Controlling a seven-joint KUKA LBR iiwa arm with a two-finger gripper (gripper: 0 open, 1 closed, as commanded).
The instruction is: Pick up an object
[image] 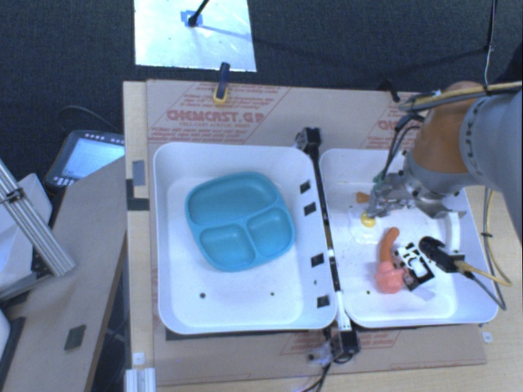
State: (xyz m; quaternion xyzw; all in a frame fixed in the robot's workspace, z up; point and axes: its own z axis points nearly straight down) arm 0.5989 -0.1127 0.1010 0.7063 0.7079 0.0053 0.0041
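Here the gripper [377,205] hangs low in the right bin [466,300], whether its jaws are spread I cannot tell, so it should centre over the small yellow object [368,218] just beneath before closing.

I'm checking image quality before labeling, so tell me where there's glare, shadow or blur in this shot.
Camera view: strong glare washes out the shiny sheet at the top; the white bins are bright and evenly lit, with soft shadows under the blue tray and the gripper; the small objects near the orange piece look slightly soft, so fine detail is hard to read.
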